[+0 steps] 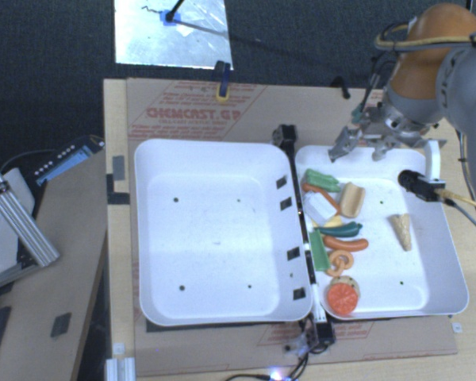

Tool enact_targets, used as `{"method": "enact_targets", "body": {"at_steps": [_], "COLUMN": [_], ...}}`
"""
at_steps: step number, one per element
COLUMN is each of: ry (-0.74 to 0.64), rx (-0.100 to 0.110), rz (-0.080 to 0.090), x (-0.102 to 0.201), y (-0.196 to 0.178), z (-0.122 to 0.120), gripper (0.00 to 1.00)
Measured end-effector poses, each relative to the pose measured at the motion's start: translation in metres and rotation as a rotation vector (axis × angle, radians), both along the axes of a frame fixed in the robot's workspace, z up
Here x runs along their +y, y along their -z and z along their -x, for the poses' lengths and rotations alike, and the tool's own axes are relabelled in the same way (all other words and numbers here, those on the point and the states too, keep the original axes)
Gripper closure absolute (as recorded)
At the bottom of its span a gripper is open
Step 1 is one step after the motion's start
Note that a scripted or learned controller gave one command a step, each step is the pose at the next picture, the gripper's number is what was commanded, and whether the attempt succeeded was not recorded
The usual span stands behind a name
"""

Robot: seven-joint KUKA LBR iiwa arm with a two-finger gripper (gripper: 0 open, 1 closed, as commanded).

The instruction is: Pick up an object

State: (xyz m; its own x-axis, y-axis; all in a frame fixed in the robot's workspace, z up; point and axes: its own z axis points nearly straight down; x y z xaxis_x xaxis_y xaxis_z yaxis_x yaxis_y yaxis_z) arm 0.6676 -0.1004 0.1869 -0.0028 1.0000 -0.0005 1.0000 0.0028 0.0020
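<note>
Overhead, the grey arm [452, 62] with its orange band reaches in from the right; its pincer [363, 144] hangs over the far edge of the right bin [440, 252], fingers spread wide apart, one prong toward the left and one toward the right, nothing between them.

Right bin holds a cluster of toy food along its left side; farthest is a green and orange piece [320, 182]; just right of it a tan bread-like piece [351, 199], the two touching or nearly so; below these a white piece [320, 208]; then a dark teal pod [343, 230]; an orange sausage shape [347, 244] just nearer; a green strip [317, 251] lies against the bin's left wall; nearest corner carries a red-orange round slice [343, 298], with a small ring-shaped item [339, 266] just beyond it.

Apart from the cluster, toward the right, lies a pale cone-like piece [401, 230]; well clear of the others.

Left bin [214, 228] sits beside the right one, rims touching; both rest on a cardboard sheet [198, 109] over the worktop [71, 236].
</note>
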Motion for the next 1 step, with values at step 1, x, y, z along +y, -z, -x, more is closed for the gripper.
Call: {"method": "enact_targets", "body": {"at_steps": [1], "ry": [0.004], "rx": [-0.010], "rz": [0.002], "x": [-0.0040], "y": [0.0947], "z": [0.0333], "gripper": [0.00]}}
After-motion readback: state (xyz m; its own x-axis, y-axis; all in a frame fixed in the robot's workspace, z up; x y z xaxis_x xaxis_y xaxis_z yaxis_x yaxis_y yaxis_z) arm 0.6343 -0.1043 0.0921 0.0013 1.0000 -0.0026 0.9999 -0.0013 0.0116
